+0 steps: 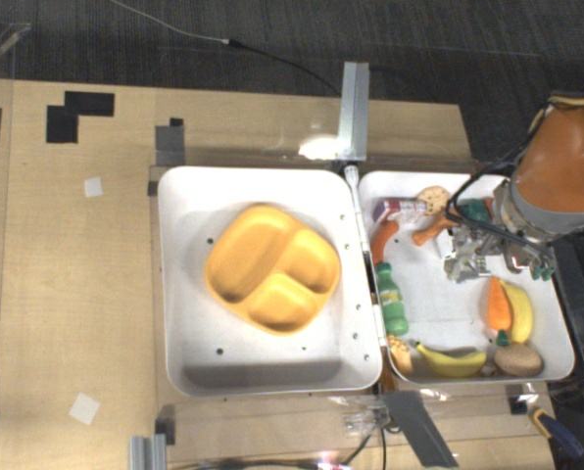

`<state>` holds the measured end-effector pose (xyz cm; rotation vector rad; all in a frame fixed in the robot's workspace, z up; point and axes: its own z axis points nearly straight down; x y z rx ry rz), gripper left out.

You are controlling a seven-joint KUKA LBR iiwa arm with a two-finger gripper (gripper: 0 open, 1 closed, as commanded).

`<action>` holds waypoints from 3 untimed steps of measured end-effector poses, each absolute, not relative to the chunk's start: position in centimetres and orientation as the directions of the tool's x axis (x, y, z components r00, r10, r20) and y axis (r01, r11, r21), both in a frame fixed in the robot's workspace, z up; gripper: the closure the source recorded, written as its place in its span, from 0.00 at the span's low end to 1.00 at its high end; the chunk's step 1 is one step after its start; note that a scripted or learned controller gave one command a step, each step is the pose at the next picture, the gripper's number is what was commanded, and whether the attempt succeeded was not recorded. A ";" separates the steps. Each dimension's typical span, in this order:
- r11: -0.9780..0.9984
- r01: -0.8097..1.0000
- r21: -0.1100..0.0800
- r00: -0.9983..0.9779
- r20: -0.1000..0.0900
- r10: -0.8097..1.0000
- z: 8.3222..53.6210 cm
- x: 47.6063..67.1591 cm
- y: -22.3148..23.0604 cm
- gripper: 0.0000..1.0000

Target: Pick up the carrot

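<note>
Orange is shared by several things in the right bin (566, 355), and that is where trouble is most likely to come from. The carrot (498, 305) (orange body, small green tip at its lower end) is seen just below and slightly right of the gripper (465, 262), lying nearly upright in the view and touching a yellow banana (518, 312) along its right side. A descent made slightly off line could be expected to close on the banana instead, or on both together, and the carrot could be squeezed out sideways as the fingers meet. A second orange piece (429, 231), up and to the left of the gripper, could be taken for the target by mistake. Below the carrot, a brown potato-like object (518, 360) and another banana (451, 361) are crowded against the bin's lower wall, so little room is left for a finger to be set down there.

The arm is reached in from the right, its orange band (566, 160) held above the bin's upper right corner, with the wrist bent down toward the bin floor. The gripper is hung over bare white floor, apart from the carrot; nothing is seen between its fingers. Whether they are spread or pressed together cannot be told, since cables and metal parts clutter the view.
</note>
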<state>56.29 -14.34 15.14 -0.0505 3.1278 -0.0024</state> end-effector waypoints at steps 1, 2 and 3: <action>0.951 -0.309 -0.002 -0.951 -0.004 -0.309 11.4 49.3 -16.0 1.00; 0.949 -0.316 -0.004 -0.949 -0.010 -0.316 15.6 51.7 -13.8 1.00; 0.947 -0.320 -0.005 -0.947 -0.009 -0.320 18.0 52.3 -16.5 1.00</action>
